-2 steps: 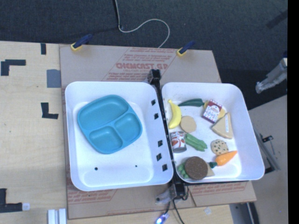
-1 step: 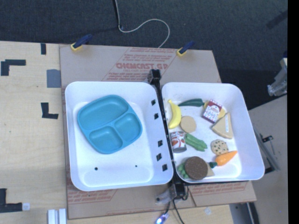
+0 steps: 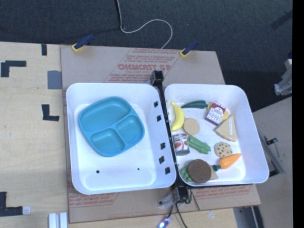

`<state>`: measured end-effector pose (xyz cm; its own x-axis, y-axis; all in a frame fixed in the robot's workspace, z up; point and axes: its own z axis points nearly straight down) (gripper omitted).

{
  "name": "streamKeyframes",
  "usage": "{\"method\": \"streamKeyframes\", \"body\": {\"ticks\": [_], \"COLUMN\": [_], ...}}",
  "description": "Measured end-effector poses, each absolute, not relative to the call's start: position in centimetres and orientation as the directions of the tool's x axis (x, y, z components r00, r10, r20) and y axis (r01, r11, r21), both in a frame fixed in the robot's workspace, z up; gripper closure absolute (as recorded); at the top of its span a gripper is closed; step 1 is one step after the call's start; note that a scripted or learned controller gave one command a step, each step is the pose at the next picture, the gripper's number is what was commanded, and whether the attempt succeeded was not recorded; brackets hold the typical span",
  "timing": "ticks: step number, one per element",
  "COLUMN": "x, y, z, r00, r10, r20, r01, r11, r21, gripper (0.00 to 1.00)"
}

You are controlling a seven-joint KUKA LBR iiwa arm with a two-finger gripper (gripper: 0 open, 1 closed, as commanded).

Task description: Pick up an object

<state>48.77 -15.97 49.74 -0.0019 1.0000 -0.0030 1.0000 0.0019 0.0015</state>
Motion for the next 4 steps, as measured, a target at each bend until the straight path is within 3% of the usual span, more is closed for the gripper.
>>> {"method": "streamKeyframes", "body": {"ticks": [4], "x": [49.0], "y": [-15.9], "z": [53.8], "r00": [-0.003], "r10": [1.0], "r20": [-0.007], "r01": [1.0], "r11": [0.003], "r21": [0.004], "gripper": [1.0]}}
